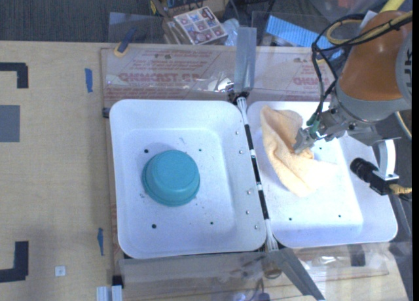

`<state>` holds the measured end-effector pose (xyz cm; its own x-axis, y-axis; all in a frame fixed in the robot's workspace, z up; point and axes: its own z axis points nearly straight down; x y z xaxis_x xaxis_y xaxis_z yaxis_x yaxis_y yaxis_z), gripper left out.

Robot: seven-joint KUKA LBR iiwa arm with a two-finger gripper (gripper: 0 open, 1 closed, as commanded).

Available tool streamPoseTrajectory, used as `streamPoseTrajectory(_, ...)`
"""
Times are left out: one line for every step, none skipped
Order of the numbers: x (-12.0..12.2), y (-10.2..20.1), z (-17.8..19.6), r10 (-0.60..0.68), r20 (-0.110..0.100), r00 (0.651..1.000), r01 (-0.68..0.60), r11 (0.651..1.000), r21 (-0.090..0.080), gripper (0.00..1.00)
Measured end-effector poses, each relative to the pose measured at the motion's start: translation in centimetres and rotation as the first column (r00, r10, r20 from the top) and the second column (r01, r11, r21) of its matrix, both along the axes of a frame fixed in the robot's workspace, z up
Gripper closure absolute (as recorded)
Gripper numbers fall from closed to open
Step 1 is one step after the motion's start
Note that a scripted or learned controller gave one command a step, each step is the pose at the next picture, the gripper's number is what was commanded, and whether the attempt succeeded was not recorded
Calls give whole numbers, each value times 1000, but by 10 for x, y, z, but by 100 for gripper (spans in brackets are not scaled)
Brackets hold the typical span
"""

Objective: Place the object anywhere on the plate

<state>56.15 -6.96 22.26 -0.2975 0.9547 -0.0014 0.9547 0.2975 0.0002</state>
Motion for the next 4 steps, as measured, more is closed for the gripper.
streamPoseTrajectory(1, 0, 2, 2, 2, 1000, -2, 1000, -1, 100)
streamPoseTrajectory(21, 52, 9, 391, 4, 921, -391, 921, -1, 100)
streamPoseTrajectory(25, 99, 1, 717, 1, 697, -717, 697, 0, 100)
streamPoseTrajectory(37, 147, 13, 932, 5, 364, -932, 364, -6, 100)
